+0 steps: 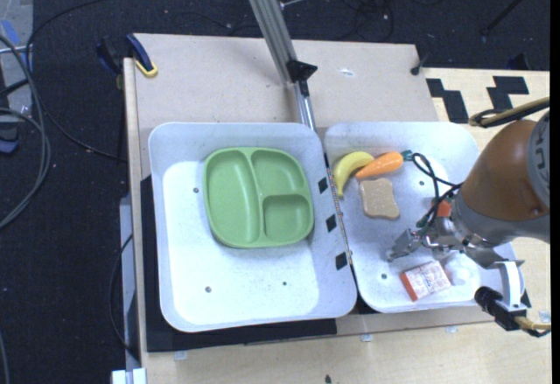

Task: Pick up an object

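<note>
In the right bin (pixel 455 142) lie a yellow banana (pixel 348 168), an orange carrot (pixel 381 165), a tan slice of bread (pixel 379 198) and a small red and white box (pixel 426 279). My gripper (pixel 408 245) hangs low over the bin floor, just above and left of the box and below right of the bread. Nothing shows in its grasp. The arm's orange band (pixel 512 172) covers the bin's right side.
A green divided plate (pixel 259 197) sits in the left bin (pixel 175 225). A slanted metal pole (pixel 267 10) crosses the bench behind the bins. A black cable (pixel 424 171) loops over the right bin near the carrot.
</note>
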You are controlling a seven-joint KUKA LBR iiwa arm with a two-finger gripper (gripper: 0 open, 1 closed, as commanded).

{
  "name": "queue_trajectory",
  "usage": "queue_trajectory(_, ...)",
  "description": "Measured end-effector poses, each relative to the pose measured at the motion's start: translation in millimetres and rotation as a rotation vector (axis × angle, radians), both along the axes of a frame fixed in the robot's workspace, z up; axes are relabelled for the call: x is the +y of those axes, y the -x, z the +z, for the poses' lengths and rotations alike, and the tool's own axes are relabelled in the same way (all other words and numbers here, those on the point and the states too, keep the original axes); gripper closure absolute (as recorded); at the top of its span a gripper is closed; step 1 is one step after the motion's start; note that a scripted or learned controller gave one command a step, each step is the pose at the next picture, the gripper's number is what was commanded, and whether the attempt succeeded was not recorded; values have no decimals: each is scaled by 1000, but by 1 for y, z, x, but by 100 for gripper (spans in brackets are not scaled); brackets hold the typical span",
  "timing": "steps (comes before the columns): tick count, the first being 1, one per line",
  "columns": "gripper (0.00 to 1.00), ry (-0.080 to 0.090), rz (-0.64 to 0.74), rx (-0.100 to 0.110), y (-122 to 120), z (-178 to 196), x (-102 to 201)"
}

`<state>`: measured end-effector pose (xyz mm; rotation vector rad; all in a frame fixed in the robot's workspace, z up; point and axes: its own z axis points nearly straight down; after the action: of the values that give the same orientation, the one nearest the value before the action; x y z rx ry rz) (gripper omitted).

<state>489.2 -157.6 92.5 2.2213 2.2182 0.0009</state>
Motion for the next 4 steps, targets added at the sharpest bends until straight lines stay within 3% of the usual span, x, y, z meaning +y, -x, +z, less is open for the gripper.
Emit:
queue_trajectory(1, 100, 3, -2, -6, -2, 13, -1)
queue_trajectory(4, 100, 2, 4, -5, 3, 179, -7)
